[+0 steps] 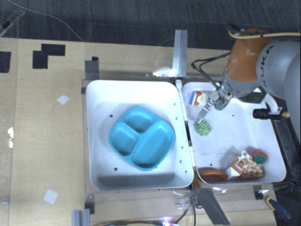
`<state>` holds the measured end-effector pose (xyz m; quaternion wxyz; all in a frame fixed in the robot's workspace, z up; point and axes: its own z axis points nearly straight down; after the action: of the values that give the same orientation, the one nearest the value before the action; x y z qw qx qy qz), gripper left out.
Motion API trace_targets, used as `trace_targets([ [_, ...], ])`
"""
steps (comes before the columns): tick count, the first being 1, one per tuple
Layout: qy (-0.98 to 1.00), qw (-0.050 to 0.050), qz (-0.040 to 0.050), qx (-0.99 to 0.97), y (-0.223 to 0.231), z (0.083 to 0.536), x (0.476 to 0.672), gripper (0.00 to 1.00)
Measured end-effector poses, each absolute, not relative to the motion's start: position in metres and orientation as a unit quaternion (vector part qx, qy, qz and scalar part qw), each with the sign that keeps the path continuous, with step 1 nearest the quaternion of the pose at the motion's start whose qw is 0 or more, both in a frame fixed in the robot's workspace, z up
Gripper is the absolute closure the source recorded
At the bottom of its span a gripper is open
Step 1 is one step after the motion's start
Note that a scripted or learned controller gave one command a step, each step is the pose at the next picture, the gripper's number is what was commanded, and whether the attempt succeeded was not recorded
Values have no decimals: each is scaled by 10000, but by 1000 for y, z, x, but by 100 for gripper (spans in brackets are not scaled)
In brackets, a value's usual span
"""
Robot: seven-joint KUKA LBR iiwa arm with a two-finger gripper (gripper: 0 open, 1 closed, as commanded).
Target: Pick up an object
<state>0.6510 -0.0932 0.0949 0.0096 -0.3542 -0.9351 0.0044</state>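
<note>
While the pincer hangs above a green ball — right bin — its grip (blurred) can't be told.

A wooden bench carries two shallow white bins side by side. The left bin holds a blue divided plate. Black shapes mark the bench's far left.

A pale wooden bench top fills the left and middle of the frame, with black rectangular markers at its upper left and small pale squares scattered down the left side. Across the top runs dark grey carpet, crossed by a thin cable at upper left. A metal upright bracket stands at upper centre
</note>
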Motion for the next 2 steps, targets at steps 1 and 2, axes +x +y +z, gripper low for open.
trace_targets([
  [1,-8856,-37,-19,-4645,-94,88,638,0],
  [2,-8602,-51,-27,-5099,-93,89,577,0],
])
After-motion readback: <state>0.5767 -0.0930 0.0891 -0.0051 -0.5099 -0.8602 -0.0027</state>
